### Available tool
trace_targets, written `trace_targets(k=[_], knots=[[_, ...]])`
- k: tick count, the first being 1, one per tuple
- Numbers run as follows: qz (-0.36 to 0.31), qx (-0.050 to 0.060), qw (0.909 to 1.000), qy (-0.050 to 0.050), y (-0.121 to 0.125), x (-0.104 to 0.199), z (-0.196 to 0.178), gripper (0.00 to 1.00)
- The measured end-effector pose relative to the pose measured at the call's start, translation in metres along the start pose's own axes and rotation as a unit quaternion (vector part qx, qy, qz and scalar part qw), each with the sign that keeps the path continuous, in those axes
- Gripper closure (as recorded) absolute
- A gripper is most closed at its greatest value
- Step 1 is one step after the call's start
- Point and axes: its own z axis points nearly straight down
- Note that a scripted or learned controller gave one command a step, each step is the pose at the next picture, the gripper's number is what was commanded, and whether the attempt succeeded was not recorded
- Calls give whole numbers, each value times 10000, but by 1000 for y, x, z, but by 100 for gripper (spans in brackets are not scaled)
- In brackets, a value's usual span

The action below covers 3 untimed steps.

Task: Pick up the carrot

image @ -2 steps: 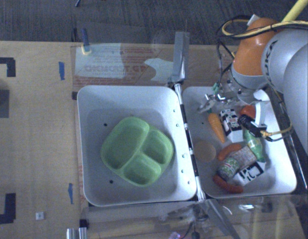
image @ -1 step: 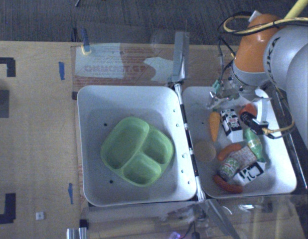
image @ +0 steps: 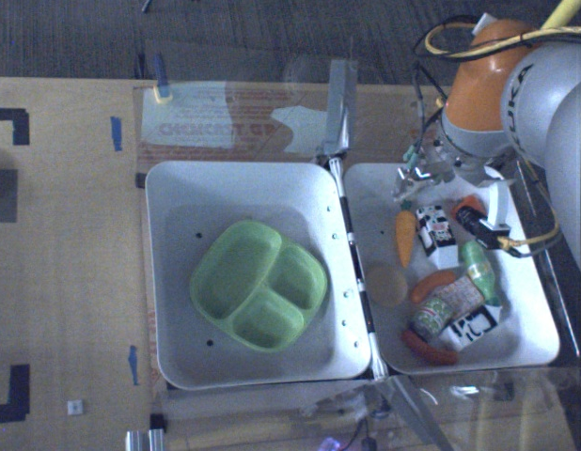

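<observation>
Two white bins: left bin has one green divided plate. Right bin has one carrot, lying upright-ish at the bin's upper left, plus one green bottle, one can and two sausages. Arm enters upper right, wrist angled down-left; gripper sits just above the carrot, apart from it. Can't tell its opening.

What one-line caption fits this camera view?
Gripper poised above the carrot in the right bin; green tray alongside.
</observation>
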Motion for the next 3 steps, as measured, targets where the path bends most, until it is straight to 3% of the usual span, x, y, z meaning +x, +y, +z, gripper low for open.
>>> trace_targets(k=[1, 2, 3], knots=[[-63, 25, 10000, 18, 2, 19, -58, 100], [-64, 28, 10000, 18, 2, 20, -58, 0], [-55, 24, 10000, 19, -9, -10, 41, 0]])
